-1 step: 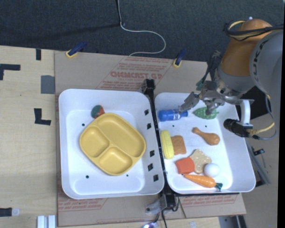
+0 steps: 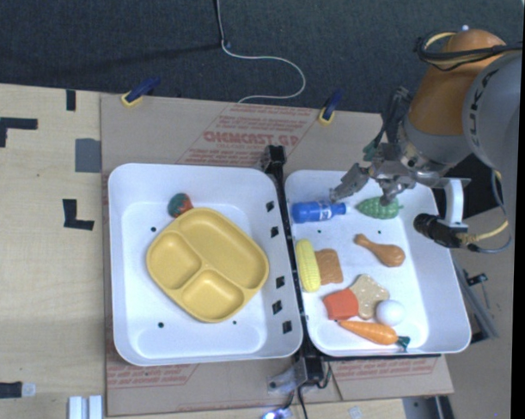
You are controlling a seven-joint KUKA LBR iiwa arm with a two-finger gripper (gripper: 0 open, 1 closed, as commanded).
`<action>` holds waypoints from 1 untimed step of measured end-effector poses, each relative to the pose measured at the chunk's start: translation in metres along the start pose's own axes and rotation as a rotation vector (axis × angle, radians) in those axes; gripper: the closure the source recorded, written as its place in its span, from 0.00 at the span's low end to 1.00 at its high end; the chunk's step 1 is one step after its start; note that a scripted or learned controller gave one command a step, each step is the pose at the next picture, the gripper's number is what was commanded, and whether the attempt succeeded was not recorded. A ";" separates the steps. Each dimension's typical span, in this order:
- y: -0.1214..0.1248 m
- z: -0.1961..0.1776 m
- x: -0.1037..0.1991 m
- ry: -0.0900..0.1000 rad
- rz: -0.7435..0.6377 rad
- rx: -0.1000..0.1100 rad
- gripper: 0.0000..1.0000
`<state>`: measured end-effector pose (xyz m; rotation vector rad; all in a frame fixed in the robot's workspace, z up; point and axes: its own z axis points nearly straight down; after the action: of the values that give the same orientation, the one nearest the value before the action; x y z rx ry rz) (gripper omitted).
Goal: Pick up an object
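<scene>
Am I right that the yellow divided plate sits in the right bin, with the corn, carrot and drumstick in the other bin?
Not quite: the camera view shows the yellow divided plate in the left bin. The corn, carrot and drumstick lie in the other bin, the right one.

A rounded grey metal arm (image 2: pixel 499 92) is showing at the upper right of the frame, its casing smooth and curved. A glossy orange band (image 2: pixel 447 86) is wrapping the section above the wrist, with thin black cables (image 2: pixel 462 48) looping over its top. Below it, a darker grey wrist block is carrying the small metallic two-finger gripper (image 2: pixel 366 186), thin and angular. A white bracket with a black cylindrical fitting (image 2: pixel 442 226) is sticking out at the right.
</scene>
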<state>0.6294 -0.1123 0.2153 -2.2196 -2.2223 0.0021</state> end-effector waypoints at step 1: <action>0.007 0.048 0.000 0.000 -0.001 0.005 0.00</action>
<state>0.6366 -0.1121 0.1669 -2.2158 -2.2207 0.0083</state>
